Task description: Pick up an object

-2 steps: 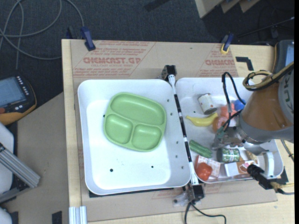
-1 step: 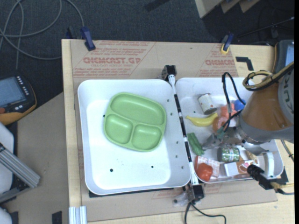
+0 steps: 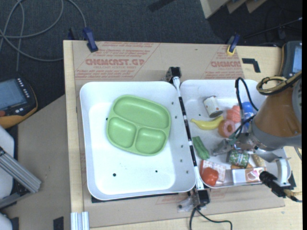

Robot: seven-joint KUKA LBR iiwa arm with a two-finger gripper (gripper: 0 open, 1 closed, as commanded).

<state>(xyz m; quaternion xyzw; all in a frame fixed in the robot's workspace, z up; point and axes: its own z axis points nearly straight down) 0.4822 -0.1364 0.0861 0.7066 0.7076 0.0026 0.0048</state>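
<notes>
Reaching into the right bin [image 3: 192,87] from the right, the gripper [image 3: 233,150] sits low over a green-labelled packet [image 3: 238,158]; its own bulk hides the grasp, so I cannot tell.

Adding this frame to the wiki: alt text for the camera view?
Grey-and-orange robot arm reaches from the right, low over the right white bin, which is cluttered with small items including a yellow banana, a white cup and a red tomato. The left white bin holds a green divided plate.
</notes>
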